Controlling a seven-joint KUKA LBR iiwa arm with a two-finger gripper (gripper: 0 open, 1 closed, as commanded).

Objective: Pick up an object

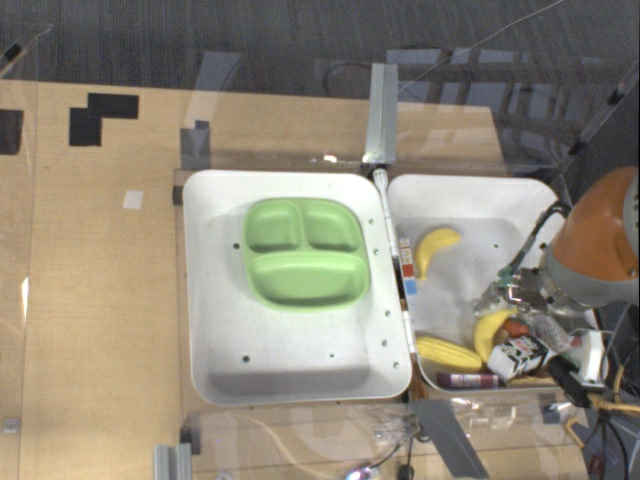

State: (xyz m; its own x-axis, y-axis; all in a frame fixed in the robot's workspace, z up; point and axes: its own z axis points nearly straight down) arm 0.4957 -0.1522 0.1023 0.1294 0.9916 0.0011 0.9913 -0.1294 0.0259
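Two shallow white bins sit side by side on the wooden counter. In the left bin lies a green divided plate with three compartments, set slightly above the bin's middle and resting flat.

At the right bin, the objects crowd toward the near edge. A banana lies by itself near the bin's left wall, curved and well apart from the rest. Along the front wall lies a yellow ear of corn, and just in front of it a dark marker-like stick lies against the front wall. Right of the corn, a second yellow curved piece touches a small red item, and beside them sits a white box with dark print.

From the right, the arm with its orange band reaches over that bin's right side. Its pincer hangs low just above the cluster of the yellow piece and the red item. Whether it is open or closed cannot be told, and nothing can be seen in its hold.
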